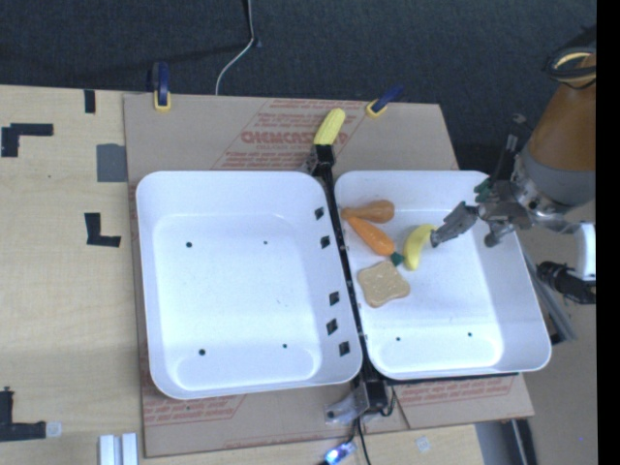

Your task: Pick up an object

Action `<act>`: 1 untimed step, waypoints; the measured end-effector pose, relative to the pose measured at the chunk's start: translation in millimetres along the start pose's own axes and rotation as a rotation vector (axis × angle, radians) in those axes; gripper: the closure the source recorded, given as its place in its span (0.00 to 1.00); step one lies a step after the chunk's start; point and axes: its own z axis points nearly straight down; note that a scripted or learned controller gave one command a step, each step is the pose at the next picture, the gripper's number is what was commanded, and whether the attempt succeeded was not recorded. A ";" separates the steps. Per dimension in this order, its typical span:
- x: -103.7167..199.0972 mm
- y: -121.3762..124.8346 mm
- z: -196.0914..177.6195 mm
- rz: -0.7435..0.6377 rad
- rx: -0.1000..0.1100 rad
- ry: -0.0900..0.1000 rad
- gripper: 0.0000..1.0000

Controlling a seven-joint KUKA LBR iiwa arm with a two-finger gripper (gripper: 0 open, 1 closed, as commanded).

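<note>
A bench-top sorting rig, seen from above at a slant. At far left, the pale wooden bench carries black tape marks, and a cardboard sheet printed in red lies under both trays. The left bin sits beside its twin, the two meeting along a black clipped seam, with a yellow clamp at the head of that seam. In the right bin, four small things cluster near the inner wall: an orange roll-shaped piece lying crosswise, a toy carrot running on a diagonal just below and touching it, a tan slice of toy bread lying flat nearer the camera, and a yellow banana just to the carrot's right. The banana's long axis runs roughly up and down the frame, slightly tilted. The gripper hangs just to the banana's right and a little above it, with one dark finger angled down towards the fruit; whether the claw is apart or together cannot be made out from here, and nothing shows between its parts. The banana looks the likeliest target, being nearest, with a short reach leftward and down. The carrot's green tip, close by the banana, could crowd a grasp.
</note>
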 end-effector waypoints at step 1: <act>-6.2 46.3 121.9 -0.002 0.005 0.000 0.00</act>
